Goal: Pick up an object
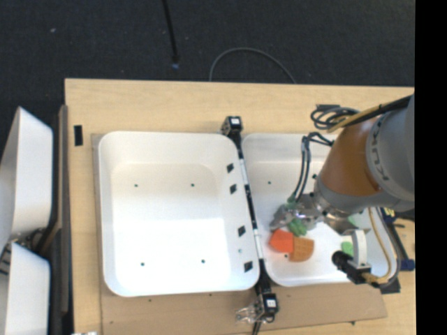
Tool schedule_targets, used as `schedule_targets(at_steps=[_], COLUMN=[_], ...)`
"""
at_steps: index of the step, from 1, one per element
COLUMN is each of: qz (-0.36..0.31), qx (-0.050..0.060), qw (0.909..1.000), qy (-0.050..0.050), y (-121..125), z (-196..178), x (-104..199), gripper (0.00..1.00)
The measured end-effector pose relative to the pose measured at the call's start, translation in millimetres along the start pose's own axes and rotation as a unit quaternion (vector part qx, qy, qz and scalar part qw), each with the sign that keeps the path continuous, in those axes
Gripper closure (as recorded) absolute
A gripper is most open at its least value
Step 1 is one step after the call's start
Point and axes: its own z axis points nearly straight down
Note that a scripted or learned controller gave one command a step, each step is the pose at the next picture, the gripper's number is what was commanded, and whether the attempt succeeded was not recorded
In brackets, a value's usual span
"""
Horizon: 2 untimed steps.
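Lowered into the right bin [279,160], the gripper [292,217] is poised above a red-orange object [281,240] and a tan one [302,250], its grasp state not discernible.

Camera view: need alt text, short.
The grey-and-orange arm reaches from the right into the right bin, its gripper low over a green object beside an orange object and a tan one. The left bin sits alongside.

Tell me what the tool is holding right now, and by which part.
Cannot be told. The tool sits low in the right bin at a green object, above the orange objects.
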Motion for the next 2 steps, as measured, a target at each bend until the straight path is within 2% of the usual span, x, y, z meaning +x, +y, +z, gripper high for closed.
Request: schedule_targets(at_steps=[1,2], qz=[0.003,-0.006], qx=[-0.003,-0.007], qw=[1.0,1.0], qy=[0.001,0.001], y=[2.8,40.0], z=[-10.7,-106.3], x=[0.0,65.1], gripper=[1.0,1.0])
